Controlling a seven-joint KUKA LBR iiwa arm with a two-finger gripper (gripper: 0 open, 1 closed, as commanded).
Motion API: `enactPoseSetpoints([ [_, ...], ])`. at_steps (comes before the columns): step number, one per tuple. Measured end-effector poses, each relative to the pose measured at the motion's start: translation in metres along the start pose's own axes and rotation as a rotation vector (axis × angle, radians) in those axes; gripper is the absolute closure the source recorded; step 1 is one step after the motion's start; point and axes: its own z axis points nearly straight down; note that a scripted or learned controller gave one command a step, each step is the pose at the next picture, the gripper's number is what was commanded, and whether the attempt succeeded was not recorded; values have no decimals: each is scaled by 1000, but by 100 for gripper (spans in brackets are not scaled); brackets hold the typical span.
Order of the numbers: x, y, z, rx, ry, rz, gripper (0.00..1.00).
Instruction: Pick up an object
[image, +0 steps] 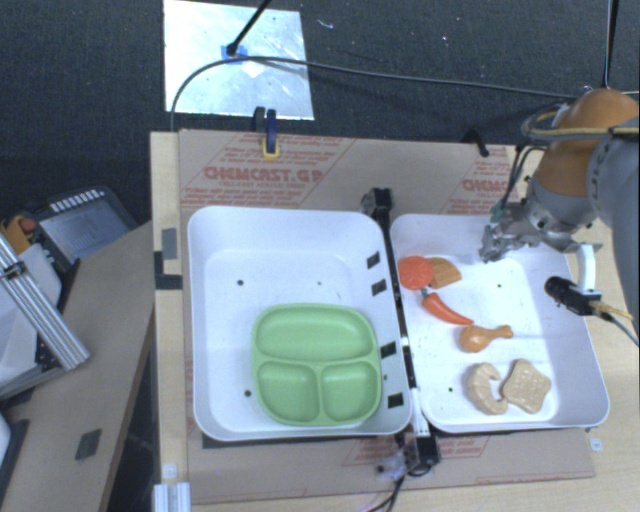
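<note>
The right bin (570, 340) holds several toy foods. A red-orange round piece with a tan slice (428, 271) lies at its upper left, and just below it is an orange carrot (445, 308). An orange drumstick-shaped piece (484, 336) rests near the middle. A pale curved piece (484, 388) and a tan toast slice (526, 385) lie at the front. My gripper (492, 248) hangs over the bin's upper right part, right of the tan slice and apart from it. Nothing shows between its fingers.
The left bin (220, 300) carries a green divided plate (316, 362) toward its front. A black divider (392, 300) runs between the two bins. Cardboard lies under both bins, and grey equipment stands off the bench at the left.
</note>
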Motion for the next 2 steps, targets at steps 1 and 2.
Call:
enactPoseSetpoints([
  [1, -9, -3, -57, -1, 0, 5, 100],
  [2, -1, -3, -107, -1, 0, 1, 100],
])
